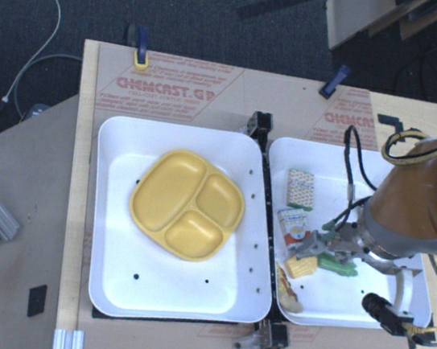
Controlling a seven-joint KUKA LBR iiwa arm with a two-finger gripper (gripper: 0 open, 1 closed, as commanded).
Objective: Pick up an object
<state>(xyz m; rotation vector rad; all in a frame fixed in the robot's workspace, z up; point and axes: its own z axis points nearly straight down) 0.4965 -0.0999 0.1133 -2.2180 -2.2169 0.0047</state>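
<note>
**Mia:** Where are the fingers (324,244)?

**Ben:** They are down in the right white bin (333,302). They are close to its middle, a bit toward 9 o'clock. The grey arm with the orange band (413,203) comes in from 3 o'clock and covers that side of the bin.

**Mia:** Are the fingers spread or pressed together?

**Ben:** I cannot tell. The grey metal bits bunch up there, and the tips are hard to make out. I cannot tell if they hold anything either.

**Mia:** What is next to them?

**Ben:** A long green thing (338,267) lies just beside them, at 6 o'clock from the fingers. It may touch the metal, but I am not sure. A small yellow block (300,266) sits at 8 o'clock from the fingers. One end of the green thing is right by it.

**Mia:** What else is in that bin?

**Ben:** A red and white packet (293,221) lies at 9 o'clock, near the bin wall. A green and white checked packet (301,188) lies at 10 o'clock, just above the red one. A pale brown curved thing (288,294) lies at 7 o'clock, in the corner.

**Mia:** And the other bin?

**Ben:** The left white bin (108,259) holds a yellow plastic plate with three parts (188,204). The plate lies near the middle, well apart from the fingers. Both bins sit side by side on the bench (215,88).
</note>
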